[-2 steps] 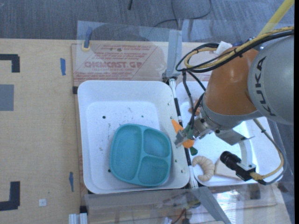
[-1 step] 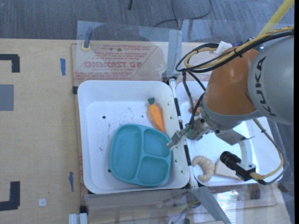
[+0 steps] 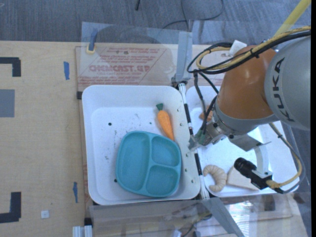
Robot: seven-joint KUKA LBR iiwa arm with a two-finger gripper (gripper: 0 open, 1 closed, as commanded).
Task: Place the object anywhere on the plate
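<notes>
A teal plate [image 3: 148, 164] with three compartments lies in the left bin [image 3: 98, 112], toward its front right. An orange carrot with a green top [image 3: 165, 123] rests in the same bin just behind the plate, near the bin's right wall and touching the plate's back rim. My gripper [image 3: 202, 138] hangs under the orange wrist band at the left edge of the right bin [image 3: 276, 177], just right of the divider between the bins. The arm's bulk covers most of it.
In the right bin a pale croissant-shaped toy [image 3: 216, 176] and a beige wedge [image 3: 243, 182] lie at the front, beside a black cylinder on the arm [image 3: 245, 167]. A small orange item [image 3: 206, 115] peeks out under the arm. Cables loop behind.
</notes>
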